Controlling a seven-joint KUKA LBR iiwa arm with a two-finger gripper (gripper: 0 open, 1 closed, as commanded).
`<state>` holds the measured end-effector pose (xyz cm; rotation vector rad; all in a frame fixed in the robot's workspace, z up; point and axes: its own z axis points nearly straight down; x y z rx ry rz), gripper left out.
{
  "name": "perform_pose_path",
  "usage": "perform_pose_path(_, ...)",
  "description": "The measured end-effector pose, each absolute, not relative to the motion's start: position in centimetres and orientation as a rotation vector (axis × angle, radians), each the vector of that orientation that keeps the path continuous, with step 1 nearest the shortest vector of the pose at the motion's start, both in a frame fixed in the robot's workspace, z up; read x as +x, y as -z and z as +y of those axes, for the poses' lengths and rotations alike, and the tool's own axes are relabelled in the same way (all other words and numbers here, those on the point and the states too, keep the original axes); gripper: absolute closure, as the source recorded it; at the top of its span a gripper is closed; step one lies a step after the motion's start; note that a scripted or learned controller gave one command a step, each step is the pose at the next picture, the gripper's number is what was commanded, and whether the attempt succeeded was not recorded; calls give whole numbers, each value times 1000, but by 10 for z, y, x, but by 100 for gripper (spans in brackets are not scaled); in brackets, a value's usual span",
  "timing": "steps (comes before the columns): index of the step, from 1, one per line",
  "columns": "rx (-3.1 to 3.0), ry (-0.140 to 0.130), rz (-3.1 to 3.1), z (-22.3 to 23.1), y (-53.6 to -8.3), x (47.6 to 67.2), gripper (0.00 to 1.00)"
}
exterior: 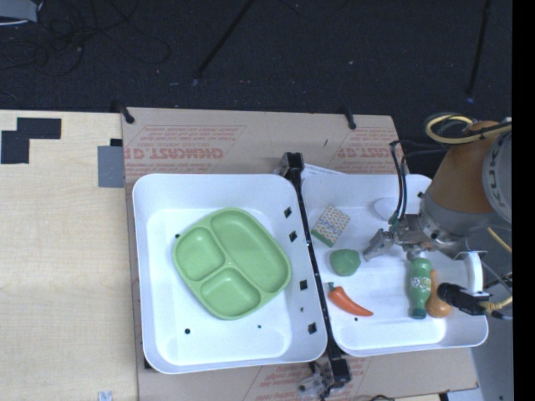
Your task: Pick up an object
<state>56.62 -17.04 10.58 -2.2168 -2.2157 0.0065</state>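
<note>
One green ball [344,261] just left of the claw [374,246], claw's state unclear, in the right bin [393,341].

A light green divided plate [231,262] is seen in the white left bin [159,192]. In the white right bin [465,336], a checked box [329,224], a green ball [344,261], an orange carrot [349,302] and a green bottle [419,286] are seen.

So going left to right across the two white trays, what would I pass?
Green divided plate in the left bin → patterned small box → green round lump → hand → green bottle. The carrot overlaps these, so I left it out.
</note>
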Motion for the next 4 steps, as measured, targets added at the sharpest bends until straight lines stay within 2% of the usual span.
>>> perform_pose_path(1, -2219, -4, -2218, -169, -86, 566, 0)
perform_pose_path(2, -2222, -3, -2215, -170, -98, 566, 100)
perform_pose_path(4, -2223, 4, -2226, -159, -210, 575, 100)
